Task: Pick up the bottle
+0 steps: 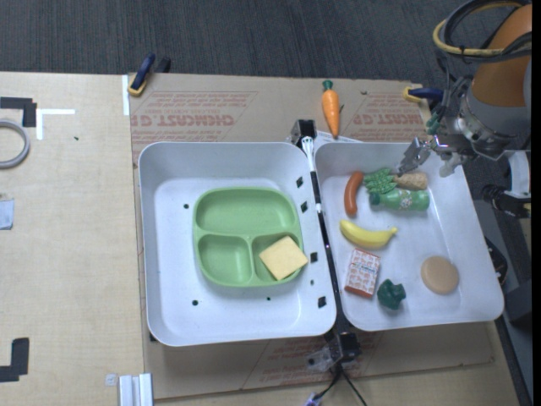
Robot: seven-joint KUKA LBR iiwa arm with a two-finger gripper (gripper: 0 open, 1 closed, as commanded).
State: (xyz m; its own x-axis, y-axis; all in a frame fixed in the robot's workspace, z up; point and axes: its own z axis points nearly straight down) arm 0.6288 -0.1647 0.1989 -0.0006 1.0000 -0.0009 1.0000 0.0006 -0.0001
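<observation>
The left bin (161,227) holds a green divided tray (247,237), taken here as the reference landmark. A yellow cheese-like block (282,258) rests in the tray's lower right compartment. Right of the tray, across the two adjoining rims, lies the right bin (482,252). Its contents, in order away from the tray, are as follows: a red sausage (352,192) near the bin's left wall; a yellow banana (367,234) just below it; a small printed carton (363,274) below the banana; a dark green pepper-like item (390,294) beside the carton; and a round tan disc (439,275) farther right. The green bottle (401,199) lies on its side in the upper part of the right bin, just right of the sausage, touching a cluster of green and tan items (396,179) directly above it. Beyond the tray, outside both bins, a toy carrot (330,106) rests on the cardboard. The gripper (420,152) hangs over the upper right bin, just above the bottle cluster; its jaw state cannot be determined.
</observation>
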